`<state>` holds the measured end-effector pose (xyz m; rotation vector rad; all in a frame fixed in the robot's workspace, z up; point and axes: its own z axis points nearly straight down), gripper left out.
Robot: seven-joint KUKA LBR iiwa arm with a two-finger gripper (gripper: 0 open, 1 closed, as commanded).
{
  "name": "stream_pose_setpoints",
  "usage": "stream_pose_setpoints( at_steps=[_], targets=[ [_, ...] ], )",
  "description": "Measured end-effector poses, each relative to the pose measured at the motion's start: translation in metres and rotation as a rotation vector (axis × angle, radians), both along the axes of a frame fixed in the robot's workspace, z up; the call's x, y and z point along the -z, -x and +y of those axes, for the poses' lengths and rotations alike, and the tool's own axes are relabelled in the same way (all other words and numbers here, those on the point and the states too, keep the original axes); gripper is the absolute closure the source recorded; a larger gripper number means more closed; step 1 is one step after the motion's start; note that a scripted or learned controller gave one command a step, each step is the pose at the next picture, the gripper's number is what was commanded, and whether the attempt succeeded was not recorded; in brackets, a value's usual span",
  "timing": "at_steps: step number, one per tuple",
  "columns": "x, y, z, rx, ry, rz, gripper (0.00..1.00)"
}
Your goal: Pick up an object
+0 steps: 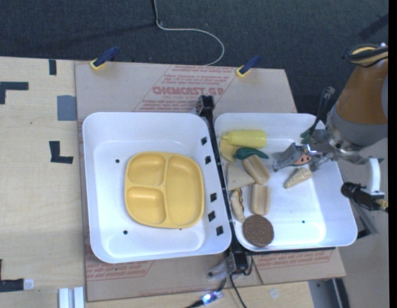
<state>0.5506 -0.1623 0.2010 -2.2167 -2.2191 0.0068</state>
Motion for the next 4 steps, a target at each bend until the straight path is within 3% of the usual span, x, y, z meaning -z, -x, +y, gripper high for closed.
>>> stream_pose_setpoints(
  at_steps=[2, 3, 4],
  targets=[
    [0.099, -0.011, 0.002, -0.001, 0.001, -0.004, 0.0],
    [0.112, -0.015, 0.001, -0.002, 0.007, -0.018, 0.0],
    [0.103, -0.014, 0.003, -0.003, 0.004, -0.014, 1.0]
  ],
)
